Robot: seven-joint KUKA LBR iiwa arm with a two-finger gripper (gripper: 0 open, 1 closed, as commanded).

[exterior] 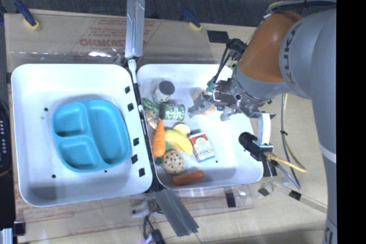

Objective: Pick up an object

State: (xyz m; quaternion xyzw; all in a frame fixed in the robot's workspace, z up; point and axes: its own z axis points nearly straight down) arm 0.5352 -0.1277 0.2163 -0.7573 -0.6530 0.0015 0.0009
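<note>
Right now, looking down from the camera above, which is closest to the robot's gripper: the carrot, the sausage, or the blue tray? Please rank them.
1. The carrot, in the right bin, left of and below the gripper.
2. The sausage, at that bin's near edge.
3. The blue tray, over in the left bin.

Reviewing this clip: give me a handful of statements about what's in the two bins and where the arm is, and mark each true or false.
1. The blue divided tray lies in the left bin. True.
2. The carrot lies in the left bin. False: it is in the right bin, near the divider.
3. The hand is over the right bin. True.
4. The sausage lies at the far edge of the right bin. False: it lies by the near edge.
5. The banana lies beside the carrot. True.
</note>
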